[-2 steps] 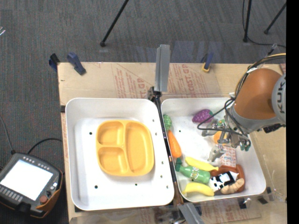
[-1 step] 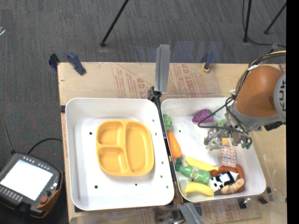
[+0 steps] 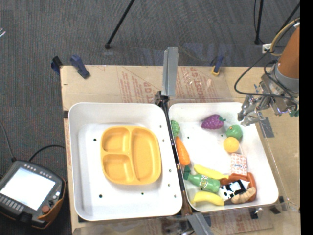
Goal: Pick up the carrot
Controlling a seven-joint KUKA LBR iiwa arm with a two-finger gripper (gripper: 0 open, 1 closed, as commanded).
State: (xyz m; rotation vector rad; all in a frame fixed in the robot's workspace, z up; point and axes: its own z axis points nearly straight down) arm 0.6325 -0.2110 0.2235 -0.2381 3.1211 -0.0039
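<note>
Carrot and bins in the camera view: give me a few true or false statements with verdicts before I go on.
1. The carrot lies in the right bin, near its left wall. True.
2. The yellow plate holds the carrot. False: the plate is in the left bin, apart from the carrot.
3. The gripper is at the right bin's upper right corner. True.
4. The gripper holds the carrot. False: the carrot lies far across the bin from it.
5. The purple grapes lie in the left bin. False: they are in the right bin.
</note>
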